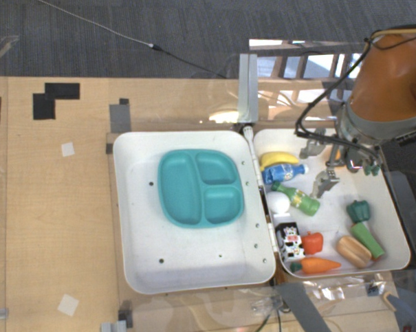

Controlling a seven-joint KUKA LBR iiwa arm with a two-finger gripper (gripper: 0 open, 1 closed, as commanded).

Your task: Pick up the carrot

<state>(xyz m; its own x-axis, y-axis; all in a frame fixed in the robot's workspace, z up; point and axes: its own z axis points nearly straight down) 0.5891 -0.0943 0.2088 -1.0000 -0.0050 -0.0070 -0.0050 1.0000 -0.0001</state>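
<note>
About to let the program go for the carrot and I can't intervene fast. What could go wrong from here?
1. The carrot lies against the right bin's near wall, which may block a finger.
2. It is crowded: the cow-print block and small red toy sit just behind it, the hot dog beside it, so a wrong grab or a nudge is likely.
3. The gripper hovers over the green bottle, far from the carrot.

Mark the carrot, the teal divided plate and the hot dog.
carrot (321, 265), camera view, middle of its orange body
teal divided plate (180, 188), camera view, large left compartment
hot dog (354, 250), camera view, top of the bun
</note>
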